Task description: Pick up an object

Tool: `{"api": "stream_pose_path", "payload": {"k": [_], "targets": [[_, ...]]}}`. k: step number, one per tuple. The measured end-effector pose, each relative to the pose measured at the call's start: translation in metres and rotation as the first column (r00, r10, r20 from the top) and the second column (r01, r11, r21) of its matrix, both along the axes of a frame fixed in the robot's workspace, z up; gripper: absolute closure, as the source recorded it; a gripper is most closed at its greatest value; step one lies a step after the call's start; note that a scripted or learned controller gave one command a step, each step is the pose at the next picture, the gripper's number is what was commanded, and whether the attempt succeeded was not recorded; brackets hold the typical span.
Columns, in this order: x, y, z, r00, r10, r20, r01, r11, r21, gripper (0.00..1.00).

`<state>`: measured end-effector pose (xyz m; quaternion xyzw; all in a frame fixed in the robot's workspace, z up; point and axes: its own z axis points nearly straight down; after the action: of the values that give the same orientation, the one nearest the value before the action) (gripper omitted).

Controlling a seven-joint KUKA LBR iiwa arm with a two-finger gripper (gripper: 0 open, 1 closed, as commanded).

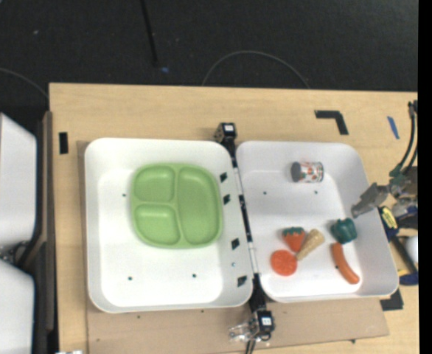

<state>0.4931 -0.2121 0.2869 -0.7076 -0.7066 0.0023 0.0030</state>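
Near the right bin's (302, 152) far-right wall lay a small dark-green toy vegetable (343, 231), with a slim orange carrot-shaped toy (345, 264) just beside it and a divided green plastic plate (177, 204) in the left bin (105, 220). At that bin's right edge hung the grey two-finger gripper (368, 200), grasping nothing, whether spread or closed I cannot tell. A good grasp would likely descend squarely over the green piece, clear of the wall and carrot.

Five small objects lie in the right bin (349, 161), all left of the gripper (368, 200). A teal piece (343, 230) sits nearest, just below-left. An orange carrot (345, 263) lies below that. Farther left: a tan cone (310, 243), a strawberry (295, 237), a red-orange disc (283, 262). A small can (307, 172) lies on its side, up-left.
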Motion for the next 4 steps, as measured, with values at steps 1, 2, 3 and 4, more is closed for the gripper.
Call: {"api": "stream_pose_path", "payload": {"k": [1, 2, 3, 4], "targets": [[0.002, 0.0, 0.005, 1.0, 0.003, 0.009, -0.003, 1.0, -0.003, 0.0], [-0.001, 0.008, -0.054, 1.0, 0.001, 0.004, -0.001, 1.0, -0.001, 0.0], [0.008, 0.005, -0.101, 1.0, -0.001, 0.005, 0.001, 1.0, -0.002, 0.0], [0.012, -0.001, -0.161, 1.0, -0.001, 0.005, 0.001, 1.0, -0.002, 0.0]]}}
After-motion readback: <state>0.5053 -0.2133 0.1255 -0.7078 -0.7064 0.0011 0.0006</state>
